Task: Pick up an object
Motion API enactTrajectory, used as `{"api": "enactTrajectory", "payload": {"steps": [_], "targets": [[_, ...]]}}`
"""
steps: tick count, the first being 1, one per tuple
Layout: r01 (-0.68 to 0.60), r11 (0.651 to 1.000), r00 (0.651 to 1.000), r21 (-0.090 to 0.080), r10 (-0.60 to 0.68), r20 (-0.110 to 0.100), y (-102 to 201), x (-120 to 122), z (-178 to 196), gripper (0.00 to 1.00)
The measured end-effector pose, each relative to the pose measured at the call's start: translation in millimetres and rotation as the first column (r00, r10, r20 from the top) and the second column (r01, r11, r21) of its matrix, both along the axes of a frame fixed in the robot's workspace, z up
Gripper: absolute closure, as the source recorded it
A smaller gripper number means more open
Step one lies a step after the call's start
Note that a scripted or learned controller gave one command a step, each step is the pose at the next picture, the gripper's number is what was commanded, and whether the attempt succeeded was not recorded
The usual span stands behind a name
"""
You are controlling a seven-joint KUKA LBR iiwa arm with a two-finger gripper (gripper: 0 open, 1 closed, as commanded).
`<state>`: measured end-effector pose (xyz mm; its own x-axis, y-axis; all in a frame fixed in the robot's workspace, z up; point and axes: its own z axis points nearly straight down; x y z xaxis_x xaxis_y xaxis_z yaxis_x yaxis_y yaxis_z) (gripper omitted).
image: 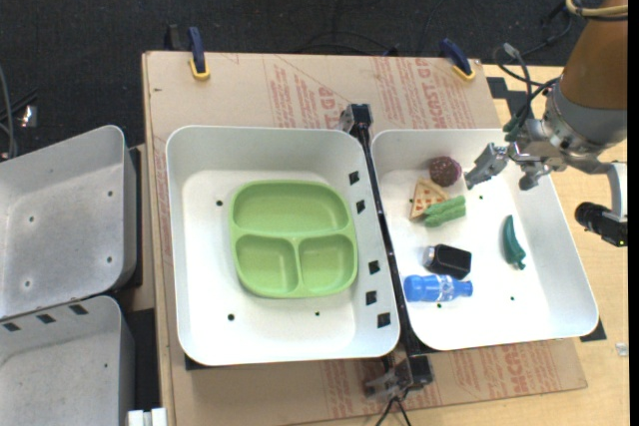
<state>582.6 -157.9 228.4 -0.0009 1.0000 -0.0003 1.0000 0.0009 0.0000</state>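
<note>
In the camera view we see the gripper (507, 167) at the upper right of the frame, above the upper edge of the right bin (559, 309). Its two fingers (483, 166) stand apart, in a wide posture, and there is nothing between them. So we judge that the task is only at its start: no object is lifted, and the whole pick is left to do, that is the descent, the closing and the raising.

The candidates all lie in the right bin. Nearest to the gripper, just left and a little below it, is a dark round ball (445, 170). Below the ball is a tan wedge piece (425, 198), and a green block (445, 211) lies touching its lower edge. Lower in the bin we find a black box (451, 260) and, just below it, a blue bottle (436, 289) lying on its side. A dark green curved piece (512, 242) lies alone at the right, well apart from the others.

The left bin (200, 314) in the middle of the frame holds a green divided plate (294, 236), which is far from the gripper.

As for obstacles, we think the wedge and the green block, because they touch, could disturb each other in a grasp; the same is true for the box and the bottle. The curved piece and the ball have free space around them, so they seem the easier choice, though the ball may roll away.
</note>
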Motion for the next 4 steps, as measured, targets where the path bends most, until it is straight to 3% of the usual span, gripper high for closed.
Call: {"api": "enactTrajectory", "payload": {"steps": [3, 4], "targets": [[0.001, 1.0, 1.0, 0.001, -0.001, 0.006, 0.1, 17.9, -133.5, 0.0], [0.0, 1.0, 1.0, -0.001, 0.0, 0.007, -0.1, 18.0, -122.5, 1.0]]}}
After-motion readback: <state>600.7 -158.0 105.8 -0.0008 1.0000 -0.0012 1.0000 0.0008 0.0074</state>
